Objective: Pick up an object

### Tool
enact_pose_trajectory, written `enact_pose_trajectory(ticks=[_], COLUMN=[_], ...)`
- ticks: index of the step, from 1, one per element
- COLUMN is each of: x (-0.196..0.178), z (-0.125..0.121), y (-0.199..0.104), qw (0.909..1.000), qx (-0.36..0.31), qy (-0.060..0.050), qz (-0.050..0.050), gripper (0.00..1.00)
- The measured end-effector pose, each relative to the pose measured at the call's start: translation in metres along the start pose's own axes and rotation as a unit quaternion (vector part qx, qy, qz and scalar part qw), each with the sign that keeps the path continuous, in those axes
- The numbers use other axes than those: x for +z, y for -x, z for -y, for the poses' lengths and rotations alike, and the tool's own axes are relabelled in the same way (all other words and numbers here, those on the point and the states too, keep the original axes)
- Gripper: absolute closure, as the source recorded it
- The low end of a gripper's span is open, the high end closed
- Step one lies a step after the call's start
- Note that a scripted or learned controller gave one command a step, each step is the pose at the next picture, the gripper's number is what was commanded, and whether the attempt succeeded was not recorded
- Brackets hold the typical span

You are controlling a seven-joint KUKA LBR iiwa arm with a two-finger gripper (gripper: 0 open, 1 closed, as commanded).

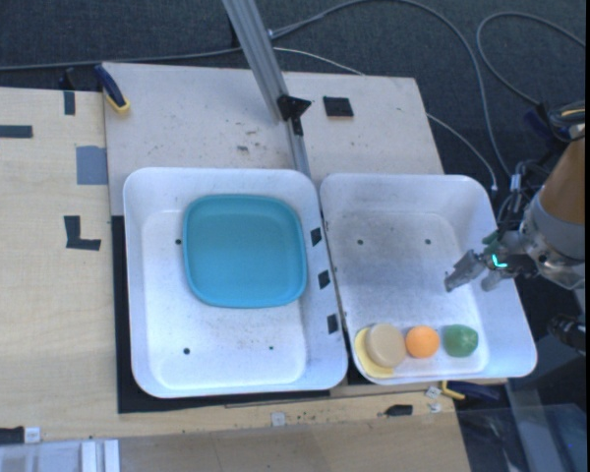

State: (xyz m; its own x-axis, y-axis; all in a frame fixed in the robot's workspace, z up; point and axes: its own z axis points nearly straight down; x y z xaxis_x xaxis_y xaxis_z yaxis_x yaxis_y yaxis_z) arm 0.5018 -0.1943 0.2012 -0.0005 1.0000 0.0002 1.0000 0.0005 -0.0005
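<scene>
- Sitting apart, well left of the green ball [460, 340], the blue plate [244, 250] is filling the left bin [147, 264].
- Lying in a row left of that ball: beige disc [383, 344], orange ball [422, 342].
- Hovering just above the ball, the gripper [469, 273] is holding nothing, fingers parted slightly; descending straight over it is looking wisest.

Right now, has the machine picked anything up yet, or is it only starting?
Nothing looks picked up yet. The tan round piece, the orange ball and the green ball all lie in a row along the near edge of the right bin. The end effector hangs above that bin's right side, apart from them. Reaching down, gripping and lifting are all left.
</scene>
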Motion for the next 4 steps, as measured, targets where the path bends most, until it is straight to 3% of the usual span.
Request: enact_pose_trajectory(ticks=[1,3,4], x=[0.000,0.111,0.111], z=[0.000,-0.009,-0.010], y=[0.000,-0.003,-0.003], qw=[1.0000,1.0000,1.0000], qx=[0.000,0.000,0.000], qy=[0.000,0.000,0.001], qz=[0.000,0.000,0.001], gripper=[0.00,0.00,0.00])
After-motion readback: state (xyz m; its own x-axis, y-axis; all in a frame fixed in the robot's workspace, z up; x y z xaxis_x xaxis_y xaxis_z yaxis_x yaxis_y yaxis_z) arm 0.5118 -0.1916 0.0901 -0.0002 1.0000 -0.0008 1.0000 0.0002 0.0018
